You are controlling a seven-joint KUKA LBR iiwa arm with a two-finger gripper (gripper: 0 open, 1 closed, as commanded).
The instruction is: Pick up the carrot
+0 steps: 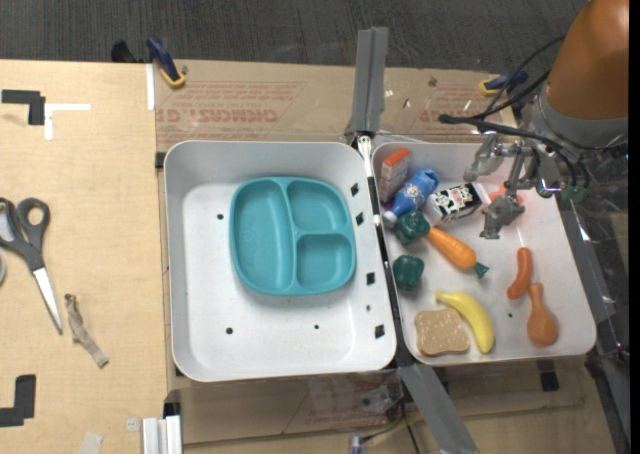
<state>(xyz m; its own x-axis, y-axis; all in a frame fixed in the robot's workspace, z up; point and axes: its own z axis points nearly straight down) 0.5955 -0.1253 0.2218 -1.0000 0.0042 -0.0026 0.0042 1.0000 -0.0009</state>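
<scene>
Left bin (190, 272) holds a teal divided plate (293, 235). Right bin (560, 342) is crowded: the carrot (452, 247) lies mid-bin, with a banana (470, 318) and toast slice (441, 333) nearer the front edge. The gripper (497, 210) hovers up-right of the carrot, fingers parted, gripping nothing.

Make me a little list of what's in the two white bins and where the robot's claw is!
left bin: a teal divided plate
right bin: carrot, banana, slice of bread, blue bottle, other toy foods
gripper: above the right bin, up and to the right of the carrot, not touching it
carrot: lying in the bin, not picked up
</scene>
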